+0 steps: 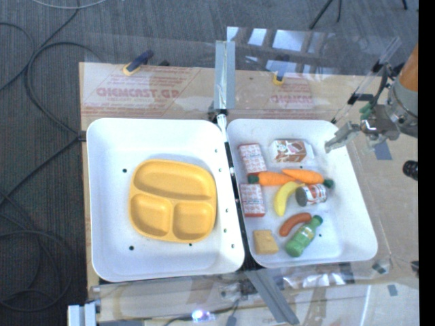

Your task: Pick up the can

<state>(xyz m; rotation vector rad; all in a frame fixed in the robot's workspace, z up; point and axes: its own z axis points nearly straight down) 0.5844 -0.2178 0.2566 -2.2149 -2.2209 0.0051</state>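
the can is lying on its side in the right bin, toward the bin's 3 o'clock side, its red-and-white label showing. a banana is lying just beside it at its 9 o'clock, an orange carrot is sitting at its 12 o'clock, and a sausage is lying at its 7 o'clock with a green bottle beyond at 6 o'clock. the gripper is hanging over the right bin's 1 o'clock corner, well apart from the can, with nothing between its fingers; whether they are spread or closed, i cannot tell. the left bin is holding a yellow divided tray.
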